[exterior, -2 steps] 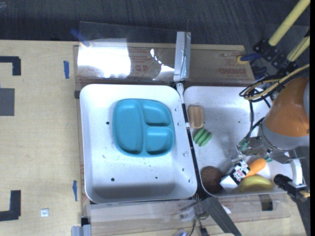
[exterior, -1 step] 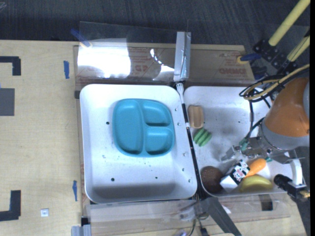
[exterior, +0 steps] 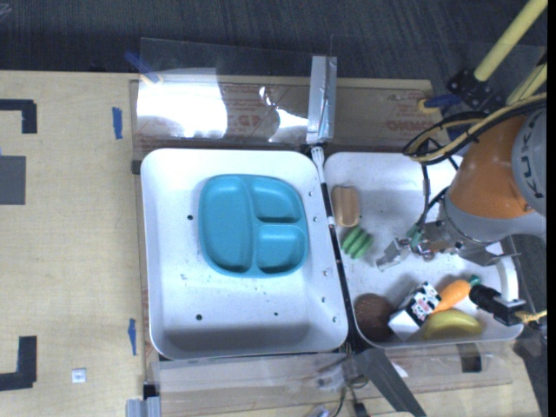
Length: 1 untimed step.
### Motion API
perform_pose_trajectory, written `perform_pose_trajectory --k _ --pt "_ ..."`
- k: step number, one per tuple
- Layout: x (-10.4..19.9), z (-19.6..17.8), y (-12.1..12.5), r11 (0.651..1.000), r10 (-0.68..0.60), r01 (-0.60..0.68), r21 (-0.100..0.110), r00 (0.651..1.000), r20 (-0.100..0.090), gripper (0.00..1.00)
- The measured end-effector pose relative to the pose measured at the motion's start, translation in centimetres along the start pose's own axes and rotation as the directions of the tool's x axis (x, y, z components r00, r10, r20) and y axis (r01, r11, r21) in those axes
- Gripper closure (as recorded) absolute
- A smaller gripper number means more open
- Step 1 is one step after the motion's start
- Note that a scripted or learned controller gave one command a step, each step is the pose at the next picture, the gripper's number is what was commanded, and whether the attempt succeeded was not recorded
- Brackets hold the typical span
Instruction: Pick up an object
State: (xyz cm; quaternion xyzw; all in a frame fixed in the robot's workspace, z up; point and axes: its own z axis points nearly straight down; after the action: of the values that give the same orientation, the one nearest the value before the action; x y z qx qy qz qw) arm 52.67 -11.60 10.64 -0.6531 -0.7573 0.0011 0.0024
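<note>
The gripper (exterior: 393,252) was seen low over the right bin (exterior: 382,174), near its middle; whether its fingers were apart or together could not be told. A green object (exterior: 355,242) lay just left of it, below a tan block (exterior: 346,205). A blue divided tray (exterior: 254,224) was seen in the left bin (exterior: 165,233).

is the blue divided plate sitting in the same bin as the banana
No, the blue divided plate lies in the left bin, while the banana lies in the right bin.
</note>
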Motion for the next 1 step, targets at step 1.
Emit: perform_pose_trajectory --k 1 --pt "5.65 -7.63 -3.92 0.995 -0.098 0.098 -0.002 0.995 0.000 0.00"
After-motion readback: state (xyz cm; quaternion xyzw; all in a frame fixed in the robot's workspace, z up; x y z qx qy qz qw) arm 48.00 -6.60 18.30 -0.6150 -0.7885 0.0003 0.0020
